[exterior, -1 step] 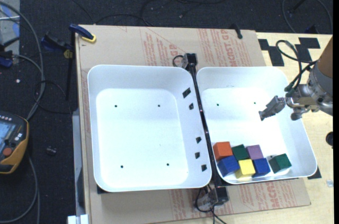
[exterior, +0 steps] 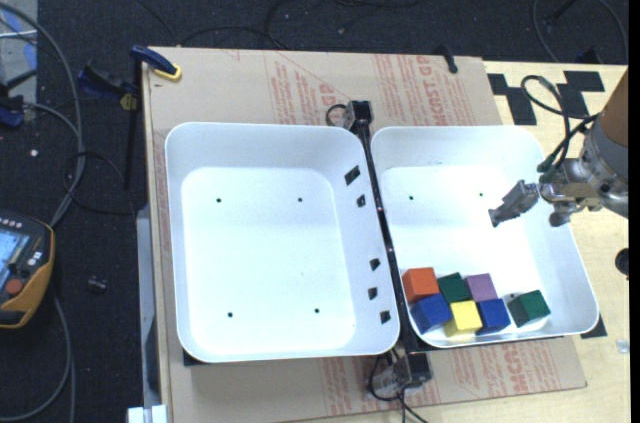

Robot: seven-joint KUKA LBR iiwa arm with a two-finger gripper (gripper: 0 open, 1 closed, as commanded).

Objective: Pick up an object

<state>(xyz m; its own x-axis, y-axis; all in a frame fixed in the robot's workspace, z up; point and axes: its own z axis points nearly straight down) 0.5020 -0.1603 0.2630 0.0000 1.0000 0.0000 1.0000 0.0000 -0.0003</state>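
Several small coloured cubes cluster at the near edge of the right bin [exterior: 450,201]: an orange cube [exterior: 420,282], a dark green cube [exterior: 453,288], a purple cube [exterior: 481,286], a blue cube [exterior: 431,311], a yellow cube [exterior: 465,316], a second blue cube [exterior: 494,313] and a green cube [exterior: 528,307]. My gripper [exterior: 532,211] hangs over the right side of this bin, above and beyond the cubes and apart from them. It looks open, with nothing between its fingers.
The left bin [exterior: 260,241] lies beside the right one, with a black divider strip [exterior: 375,231] between them. Both rest on a cardboard sheet [exterior: 300,81]. Cables and a clamp [exterior: 157,63] lie at the bench's far left.
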